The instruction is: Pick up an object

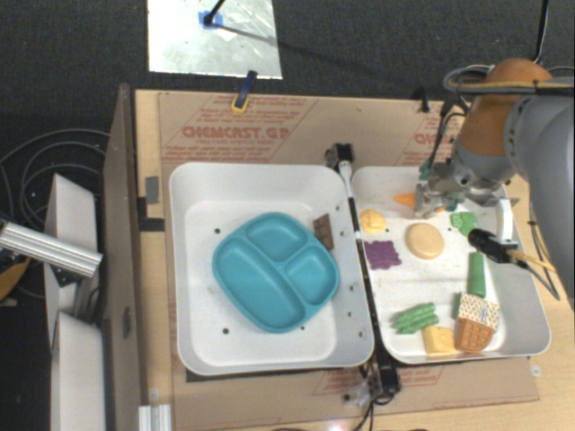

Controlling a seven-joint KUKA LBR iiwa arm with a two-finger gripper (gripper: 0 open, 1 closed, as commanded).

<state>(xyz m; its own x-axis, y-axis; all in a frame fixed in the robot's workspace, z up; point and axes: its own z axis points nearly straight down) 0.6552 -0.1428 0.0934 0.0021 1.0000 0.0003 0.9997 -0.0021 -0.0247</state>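
My gripper (434, 201) hangs low over the back of the right bin (530, 317), with the grey arm coming in from the right. An orange piece (405, 200) lies just left of it and a small green piece (464, 221) just to its right. Nearby in that bin are a beige bun (425, 241), a yellow piece (371, 220) and a purple grape bunch (382, 254). Toward the front lie a green cucumber (476, 275), green beans (415, 317), a yellow cheese block (438, 339) and a waffle cone (476, 321).
The left bin (193, 241) holds a blue divided plate (274, 269) and a small brown block (323, 232) by its right wall. The two bins meet along a ridge (358, 259). Cardboard lies under both bins.
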